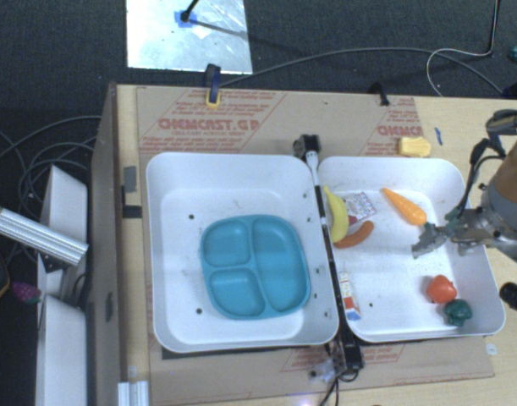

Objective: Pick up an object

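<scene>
Orange is the colour to watch here: you have a carrot (pixel 405 205) just up and to the left of the gripper (pixel 429 242), and an orange-red tomato (pixel 441 288) just below it, with a dark green piece (pixel 458 311) beside that in the bin's near corner. The gripper hangs over the right bin (pixel 385 332), between carrot and tomato and touching neither as far as you can judge from this slant. Its fingers look slightly parted with nothing between them, though they are small and dark, so treat that as a reading, not a certainty.

Farther to its left, against the divider, a banana (pixel 333 211), a sausage (pixel 354 235) and a small packet (pixel 358 203) lie bunched and touching. The left bin (pixel 169 176) holds a blue tray (pixel 255 266).

Your risks, as I judge them: descending straight down may close on bare bin floor. The tomato is round and could roll away from a grazing finger. The carrot lies at an angle, so fingers aligned along it would slide off. The green piece sits tight to the wall, leaving little room for a finger.
</scene>
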You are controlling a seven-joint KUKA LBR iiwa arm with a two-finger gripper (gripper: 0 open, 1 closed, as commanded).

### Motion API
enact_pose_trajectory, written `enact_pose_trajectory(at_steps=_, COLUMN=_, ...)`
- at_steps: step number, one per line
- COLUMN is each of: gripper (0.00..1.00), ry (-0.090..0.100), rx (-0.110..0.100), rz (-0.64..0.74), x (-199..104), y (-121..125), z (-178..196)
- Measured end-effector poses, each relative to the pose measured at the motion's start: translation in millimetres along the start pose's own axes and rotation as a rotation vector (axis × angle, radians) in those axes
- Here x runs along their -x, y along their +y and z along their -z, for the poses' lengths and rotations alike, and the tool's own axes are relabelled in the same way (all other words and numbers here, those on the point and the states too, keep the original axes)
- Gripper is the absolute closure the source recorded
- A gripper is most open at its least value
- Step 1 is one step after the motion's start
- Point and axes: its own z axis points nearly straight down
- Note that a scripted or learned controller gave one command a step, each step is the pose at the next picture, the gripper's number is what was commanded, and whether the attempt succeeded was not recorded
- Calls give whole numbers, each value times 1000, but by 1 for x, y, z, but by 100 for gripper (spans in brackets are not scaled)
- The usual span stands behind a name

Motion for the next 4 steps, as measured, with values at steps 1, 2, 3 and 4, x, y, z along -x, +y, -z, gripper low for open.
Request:
enact_pose_trajectory(at_steps=1, gripper=0, ry=0, rx=1, rz=2, x=20, y=84, z=-32)
enact_pose_trajectory(at_steps=2, gripper=0, ry=1, rx=-2, rz=2, x=37, y=165, z=-102)
enact_pose_trajectory(at_steps=3, gripper=0, ry=0, rx=1, rz=-1, x=23, y=138, z=-111)
enact_pose_trajectory(at_steps=4, gripper=100, ry=-2, rx=5, rz=1, x=24, y=139, z=-99)
